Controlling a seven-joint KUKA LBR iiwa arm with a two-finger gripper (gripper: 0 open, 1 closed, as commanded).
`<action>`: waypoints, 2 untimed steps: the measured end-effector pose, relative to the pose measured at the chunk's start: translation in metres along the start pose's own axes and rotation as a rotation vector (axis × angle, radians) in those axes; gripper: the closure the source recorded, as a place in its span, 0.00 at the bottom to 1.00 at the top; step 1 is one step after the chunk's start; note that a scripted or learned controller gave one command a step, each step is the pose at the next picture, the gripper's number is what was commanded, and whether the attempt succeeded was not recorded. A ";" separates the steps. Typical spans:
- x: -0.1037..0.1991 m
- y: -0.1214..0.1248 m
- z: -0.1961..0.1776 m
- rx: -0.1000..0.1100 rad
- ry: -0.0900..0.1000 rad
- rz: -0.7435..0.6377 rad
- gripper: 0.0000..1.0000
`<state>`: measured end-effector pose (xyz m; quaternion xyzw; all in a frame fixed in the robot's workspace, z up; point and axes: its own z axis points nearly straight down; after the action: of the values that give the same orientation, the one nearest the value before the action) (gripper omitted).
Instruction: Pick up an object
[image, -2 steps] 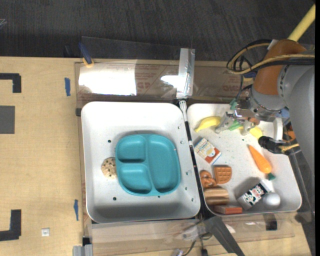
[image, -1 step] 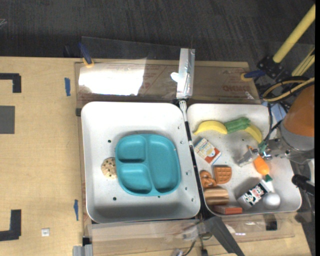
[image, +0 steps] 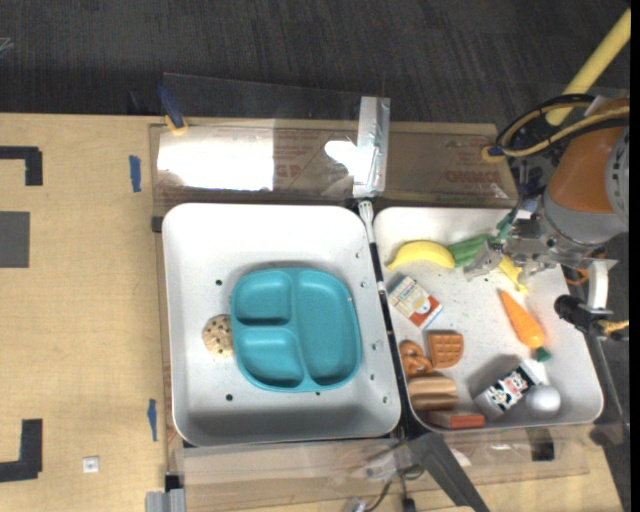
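- The left bin (image: 190, 300) holds a teal divided plate (image: 296, 327) with three compartments, lying near the middle of the bin floor.
- A round speckled cookie (image: 217, 335) lies just beside the plate's left edge, touching or nearly touching it.
- The right bin (image: 580, 390) carries a scatter of toy foods.
- A yellow banana (image: 422, 255) lies near the bin's upper left, with a green vegetable (image: 466, 250) just to its right.
- A small white and orange carton (image: 414, 301) lies below the banana.
- A brown pretzel (image: 412, 356) and a waffle square (image: 446, 347) lie side by side below the carton; a brown bread-like piece (image: 432, 390) sits under them, by the front wall.
- An orange carrot (image: 523, 319) lies tilted toward the right side.
- A black and white bottle (image: 516, 388) rests near the front right corner.
- The claw (image: 508, 257) hangs low over the right bin's upper part, near the green vegetable and above the carrot; how far it is open I cannot tell, nor whether anything is in it.
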<state>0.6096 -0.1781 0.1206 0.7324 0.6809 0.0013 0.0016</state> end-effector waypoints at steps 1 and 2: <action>-0.014 0.005 0.028 -0.004 0.003 -0.057 0.00; -0.017 -0.040 0.031 -0.003 0.012 0.041 0.00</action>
<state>0.5687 -0.1922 0.0896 0.7462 0.6657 0.0067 -0.0013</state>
